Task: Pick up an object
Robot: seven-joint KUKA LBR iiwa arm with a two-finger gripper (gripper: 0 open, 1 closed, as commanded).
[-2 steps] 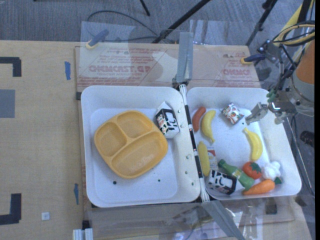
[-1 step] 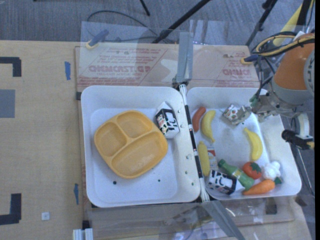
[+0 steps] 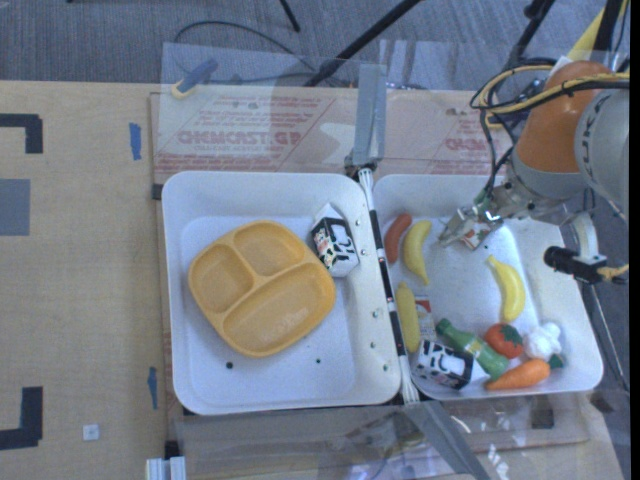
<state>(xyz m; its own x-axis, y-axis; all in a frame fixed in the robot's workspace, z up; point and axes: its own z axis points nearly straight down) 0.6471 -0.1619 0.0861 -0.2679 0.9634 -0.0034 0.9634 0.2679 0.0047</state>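
My gripper (image 3: 468,230) hangs over the upper middle of the right bin (image 3: 455,290), open with nothing between its fingers. A yellow banana (image 3: 416,251) lies just to its left, with a red sausage (image 3: 397,236) beyond that. A second banana (image 3: 510,288) lies below and right of the gripper. Along the bin's left wall sits a long yellow piece (image 3: 407,316). At the front lie a black-and-white carton (image 3: 443,363), a green bottle (image 3: 470,343), a tomato (image 3: 505,340), a carrot (image 3: 520,375) and a white piece (image 3: 543,341).
The left bin (image 3: 182,268) holds a yellow divided plate (image 3: 262,286) and another black-and-white carton (image 3: 335,243) near its right wall. A ridge (image 3: 385,298) separates the two bins. The arm's orange band (image 3: 555,128) stands above the right bin's back edge.
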